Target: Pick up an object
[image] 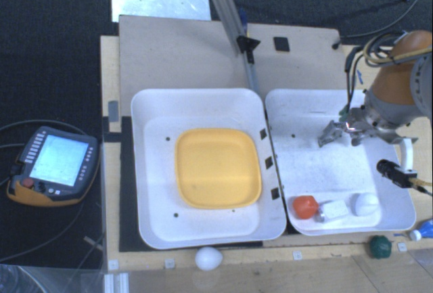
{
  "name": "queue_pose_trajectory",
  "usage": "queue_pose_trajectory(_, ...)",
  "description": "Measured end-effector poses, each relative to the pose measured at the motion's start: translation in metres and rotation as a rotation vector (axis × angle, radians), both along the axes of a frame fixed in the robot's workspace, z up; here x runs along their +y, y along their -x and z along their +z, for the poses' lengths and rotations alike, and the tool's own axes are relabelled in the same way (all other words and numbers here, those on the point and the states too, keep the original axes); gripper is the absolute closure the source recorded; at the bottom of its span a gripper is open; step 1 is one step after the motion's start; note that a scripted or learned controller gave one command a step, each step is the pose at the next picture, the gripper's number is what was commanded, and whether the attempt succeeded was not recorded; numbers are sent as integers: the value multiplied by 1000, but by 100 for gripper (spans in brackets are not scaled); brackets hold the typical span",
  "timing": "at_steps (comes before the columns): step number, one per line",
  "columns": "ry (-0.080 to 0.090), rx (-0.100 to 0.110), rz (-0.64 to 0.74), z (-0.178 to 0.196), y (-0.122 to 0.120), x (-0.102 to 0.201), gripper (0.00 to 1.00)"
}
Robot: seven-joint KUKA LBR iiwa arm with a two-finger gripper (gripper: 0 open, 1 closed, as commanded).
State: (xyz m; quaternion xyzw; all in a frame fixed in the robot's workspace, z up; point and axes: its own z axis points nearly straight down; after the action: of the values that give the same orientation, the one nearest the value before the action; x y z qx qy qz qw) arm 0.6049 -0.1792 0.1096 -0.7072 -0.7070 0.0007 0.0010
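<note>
Three small things lie in a row along the near wall of the right bin (298, 109): an orange-red object (304, 206), a white block-like piece (333, 210) touching or almost touching it, and a white ball (366, 204) just beside that. The gripper (342, 132) hangs over the upper middle of that bin, nothing visible between its fingers, which appear spread rather wide, though the slanted view leaves that a judgement. From the gripper, the orange-red object sits toward about seven o'clock, the white block at roughly six, and the ball near five; all three are well apart from it. The likely trouble comes from crowding: the pieces press close to each other and to the bin wall, so a descending finger could land on top of one, push a neighbour aside, or strike the rim instead of straddling the target. The ball may also roll off under a glancing touch. A black attachment (396, 173) on the wrist side hangs low at about four o'clock and could catch the right wall. The yellow plate (218, 167) in the left bin (152, 149) lies far off at nine o'clock, flat and hard to grasp.
</note>
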Motion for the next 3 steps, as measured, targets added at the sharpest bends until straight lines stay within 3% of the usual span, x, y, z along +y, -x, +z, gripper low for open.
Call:
queue_pose_trajectory(1, 1, -2, 1, -20, 0, 0, 0)
queue_pose_trajectory(2, 1, -5, 1, -8, -1, 0, 100)
queue_pose_trajectory(3, 2, -8, 1, 55, 0, 0, 100)
